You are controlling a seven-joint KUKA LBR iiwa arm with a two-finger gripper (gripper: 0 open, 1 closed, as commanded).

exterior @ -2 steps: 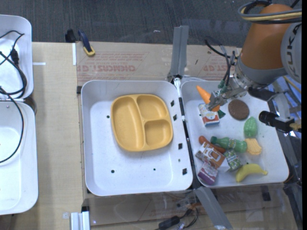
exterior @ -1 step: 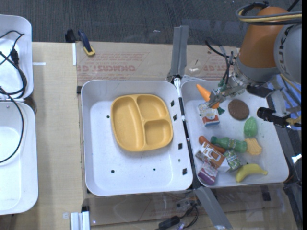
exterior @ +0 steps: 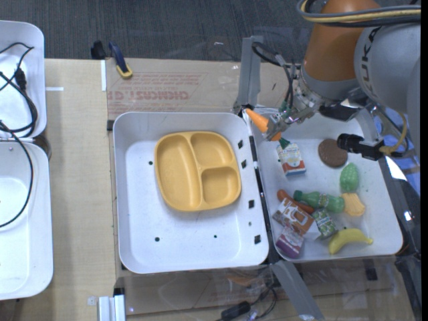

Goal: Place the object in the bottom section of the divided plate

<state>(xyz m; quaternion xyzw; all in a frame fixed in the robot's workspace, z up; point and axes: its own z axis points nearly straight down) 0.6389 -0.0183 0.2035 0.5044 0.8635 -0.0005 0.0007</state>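
Wooden worktop (exterior: 73, 146), two white bins. Claw (exterior: 277, 127) sits over right bin's (exterior: 391, 199) near-left corner, by the carrot (exterior: 257, 121); can't tell its opening or grip. Plate (exterior: 198, 170) in left bin (exterior: 134, 199). Risk: carrot snags on the divider btwn bins, or drops into the wrong section.

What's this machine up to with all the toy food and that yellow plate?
A grey robot arm reaches in from the right, its claw over the top left corner of the right bin, right by an orange carrot-like toy; whether it has hold of it is hard to tell. The yellow divided plate waits in the left bin with nothing in it. A banana, a green bottle and small cartons lie in the right bin.
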